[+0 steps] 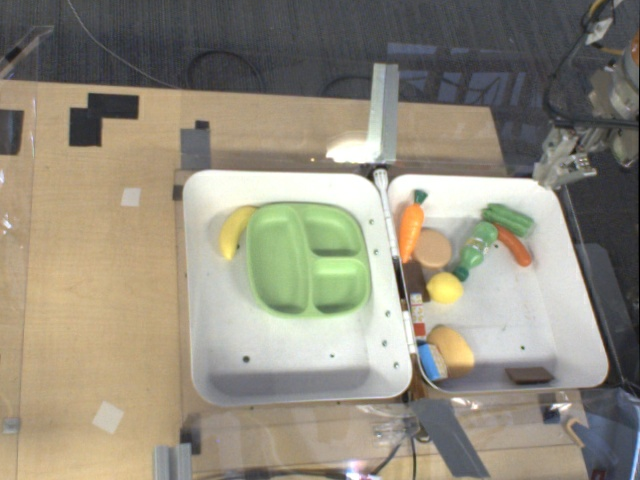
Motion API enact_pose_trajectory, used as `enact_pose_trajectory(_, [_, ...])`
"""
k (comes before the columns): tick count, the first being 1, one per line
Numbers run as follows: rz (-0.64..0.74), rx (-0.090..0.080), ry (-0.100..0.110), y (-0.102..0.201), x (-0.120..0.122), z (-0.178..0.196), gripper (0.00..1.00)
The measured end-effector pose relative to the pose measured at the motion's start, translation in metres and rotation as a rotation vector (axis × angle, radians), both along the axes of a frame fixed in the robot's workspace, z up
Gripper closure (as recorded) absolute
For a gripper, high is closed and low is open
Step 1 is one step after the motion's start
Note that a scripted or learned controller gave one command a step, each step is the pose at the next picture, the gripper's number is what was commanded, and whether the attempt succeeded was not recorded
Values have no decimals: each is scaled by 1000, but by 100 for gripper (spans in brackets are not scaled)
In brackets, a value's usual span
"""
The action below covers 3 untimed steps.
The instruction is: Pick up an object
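the grey two-finger gripper [566, 164] sits at the upper right of the camera view, just outside the far right corner of the right-hand shallow white bin [560, 313], and whether its fingers are spread or closed cannot be told from here. nothing is seen between them.

nearest to it, inside the right bin, lies a green plastic cucumber-like piece [508, 217] with a small orange-red toy pepper [516, 247] touching its lower side. just left of those is a green plastic bottle [474, 249], tilted, its base toward a round yellow toy lemon [445, 288]. a tan round disc [433, 249] lies touching an orange toy carrot with a green top [411, 228], which lies along the bin's left wall. a dark brown bar [414, 296] lies below the carrot beside the lemon. at the near left corner sit a tan potato-shaped lump [453, 349] and a blue block [430, 361], touching. a small brown flat block [528, 375] lies at the near wall, well apart from the rest.

the left-hand shallow white bin [290, 373] holds a light green divided plastic tray [305, 259] with a yellow toy banana [235, 230] against its left edge. both bins rest on a pale wooden bench [90, 298].
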<state>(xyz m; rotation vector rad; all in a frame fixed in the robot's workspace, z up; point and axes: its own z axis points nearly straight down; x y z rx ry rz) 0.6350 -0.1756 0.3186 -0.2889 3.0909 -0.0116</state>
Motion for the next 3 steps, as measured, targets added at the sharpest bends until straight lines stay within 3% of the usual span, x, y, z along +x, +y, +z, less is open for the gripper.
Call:
enact_pose_trajectory(1, [-17, 2, 27, -2, -118, -15, 100])
enact_pose_trajectory(3, [-12, -2, 5, 0, -112, 11, 100])
